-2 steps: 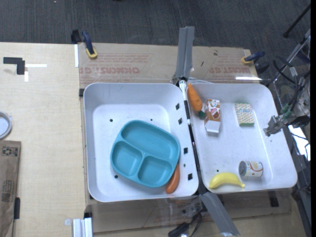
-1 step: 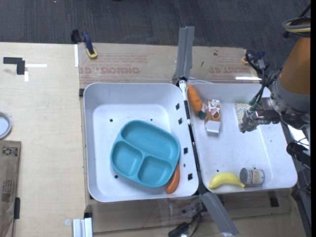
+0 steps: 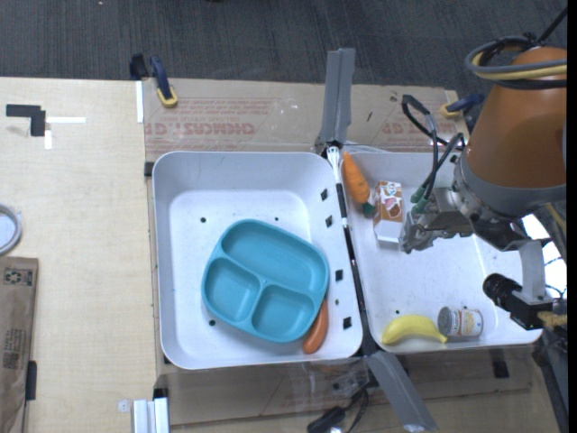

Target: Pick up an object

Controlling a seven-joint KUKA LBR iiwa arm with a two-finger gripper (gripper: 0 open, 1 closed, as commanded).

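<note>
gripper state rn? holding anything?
Gripper: cannot be told. It sits low in the right bin beside the small carton; nothing visibly held.

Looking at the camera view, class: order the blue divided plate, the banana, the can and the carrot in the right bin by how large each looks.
1. blue divided plate, plainly largest.
2. banana.
3. carrot, close to the banana, so unsure.
4. can, smallest.

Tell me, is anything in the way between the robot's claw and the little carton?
Nothing visible is. The gripper hangs in the right bin, right beside the carton. The carrot lies on the carton's far side, so it does not block the gripper.
</note>
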